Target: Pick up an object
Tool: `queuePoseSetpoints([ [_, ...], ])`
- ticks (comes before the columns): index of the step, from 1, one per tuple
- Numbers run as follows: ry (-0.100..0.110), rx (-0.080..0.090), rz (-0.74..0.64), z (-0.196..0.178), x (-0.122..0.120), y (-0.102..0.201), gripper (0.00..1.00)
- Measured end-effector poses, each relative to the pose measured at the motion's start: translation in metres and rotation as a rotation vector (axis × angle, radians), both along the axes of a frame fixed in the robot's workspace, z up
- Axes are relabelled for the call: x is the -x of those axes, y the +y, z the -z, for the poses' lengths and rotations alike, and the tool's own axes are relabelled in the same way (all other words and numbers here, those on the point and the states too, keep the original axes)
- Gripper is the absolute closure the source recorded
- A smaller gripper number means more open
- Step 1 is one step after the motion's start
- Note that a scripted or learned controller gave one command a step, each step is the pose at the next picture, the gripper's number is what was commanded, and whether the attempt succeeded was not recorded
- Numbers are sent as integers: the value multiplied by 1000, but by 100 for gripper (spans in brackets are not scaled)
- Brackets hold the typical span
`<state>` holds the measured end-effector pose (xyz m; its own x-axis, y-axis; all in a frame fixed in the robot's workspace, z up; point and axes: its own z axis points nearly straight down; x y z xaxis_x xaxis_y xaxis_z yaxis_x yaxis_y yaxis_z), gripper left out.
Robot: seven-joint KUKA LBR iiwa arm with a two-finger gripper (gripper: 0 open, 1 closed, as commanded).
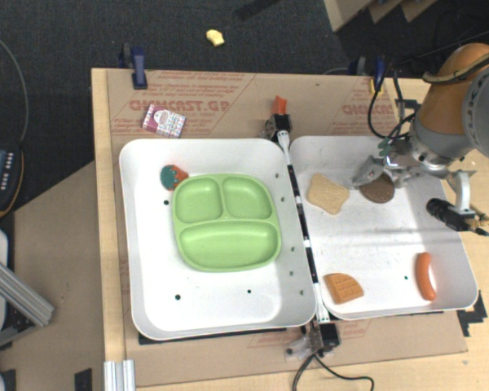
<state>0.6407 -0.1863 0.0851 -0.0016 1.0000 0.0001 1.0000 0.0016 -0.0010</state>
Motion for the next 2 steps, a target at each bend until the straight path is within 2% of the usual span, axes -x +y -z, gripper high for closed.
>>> queuePoseSetpoints([
  [1,-11,3,-1,-15,-3,-1,100],
  [2,-9,3,0,-14,-3,-1,0],
])
